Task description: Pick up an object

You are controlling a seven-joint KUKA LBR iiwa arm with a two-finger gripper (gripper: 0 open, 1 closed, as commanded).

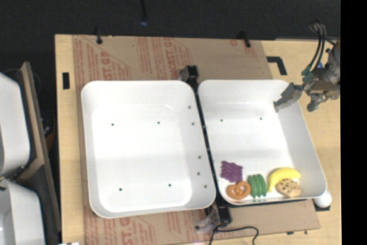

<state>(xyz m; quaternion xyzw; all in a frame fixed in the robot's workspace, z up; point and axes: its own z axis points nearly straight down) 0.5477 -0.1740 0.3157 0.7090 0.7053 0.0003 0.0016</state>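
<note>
Gripper (pixel 298 98) hangs over right bin (pixel 252 100) top-right rim, fingers spread, nothing held. Toy cluster, purple piece (pixel 231 170), pretzel (pixel 238 190), green piece (pixel 257 184), banana (pixel 285 175), cookie (pixel 288 187), sits at bin's near edge, about 7 o'clock from fingers, well apart.

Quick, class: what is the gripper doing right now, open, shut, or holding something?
Gripper: open, holding nothing, at the right bin's upper right corner.

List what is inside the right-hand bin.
The right-hand bin holds a purple piece, an orange pretzel-like ring, a green item, a banana and a cookie, clustered in its near corner. Anything beneath them is hidden.
</note>
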